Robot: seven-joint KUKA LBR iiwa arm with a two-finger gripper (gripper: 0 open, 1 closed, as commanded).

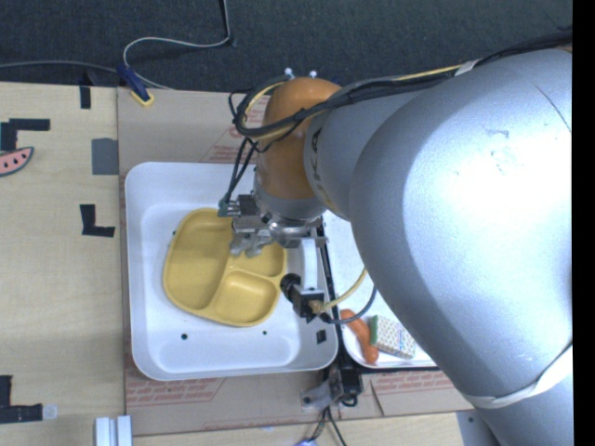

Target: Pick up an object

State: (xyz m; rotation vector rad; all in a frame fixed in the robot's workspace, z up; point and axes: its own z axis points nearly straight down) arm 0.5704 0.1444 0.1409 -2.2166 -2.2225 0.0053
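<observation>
From my camera I look down on a pale wood worktop (56,249) with black tape marks, a dark floor beyond it and a loose cable trailing across the top. The left bin (149,342) holds one thing, a yellow divided tray (209,272), lying flat and a little askew toward the bin's near-left side, its compartments facing up. The arm (465,203) comes in from the right and covers most of the right bin (358,353), where I can just make out an orange piece (358,328) and a small box (395,340) at its near edge. The pincer (249,240) hangs at the tray's upper right rim, right over or touching it; I judge it was sent there because the rim is the only thin edge to bite. Whether the pincer is spread or closed I cannot tell, as the wrist hides it. The tray sits flat in the bin, so nothing looks lifted.
</observation>
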